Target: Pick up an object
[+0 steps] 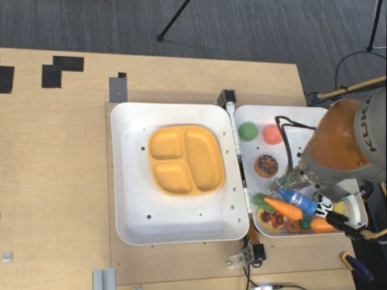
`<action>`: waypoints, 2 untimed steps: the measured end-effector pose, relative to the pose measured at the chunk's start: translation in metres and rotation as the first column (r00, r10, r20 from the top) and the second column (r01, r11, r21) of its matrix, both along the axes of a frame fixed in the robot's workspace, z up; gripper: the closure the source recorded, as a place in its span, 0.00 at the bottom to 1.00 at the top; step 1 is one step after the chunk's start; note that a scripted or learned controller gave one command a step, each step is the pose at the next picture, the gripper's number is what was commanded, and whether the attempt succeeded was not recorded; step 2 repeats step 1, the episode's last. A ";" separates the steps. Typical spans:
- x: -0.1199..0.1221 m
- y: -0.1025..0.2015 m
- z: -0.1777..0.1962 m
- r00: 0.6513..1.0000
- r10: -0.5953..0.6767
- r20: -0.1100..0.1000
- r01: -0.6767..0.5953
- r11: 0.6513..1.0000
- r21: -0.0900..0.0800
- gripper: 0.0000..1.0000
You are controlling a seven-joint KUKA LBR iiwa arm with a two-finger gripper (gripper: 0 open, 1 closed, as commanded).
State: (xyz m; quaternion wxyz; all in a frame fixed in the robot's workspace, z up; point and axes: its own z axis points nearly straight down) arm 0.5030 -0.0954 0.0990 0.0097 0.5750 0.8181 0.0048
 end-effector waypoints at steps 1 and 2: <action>-0.015 0.035 0.086 0.988 0.156 -0.017 -0.156 0.988 0.003 1.00; -0.015 0.035 0.086 0.988 0.156 -0.017 -0.156 0.988 0.003 1.00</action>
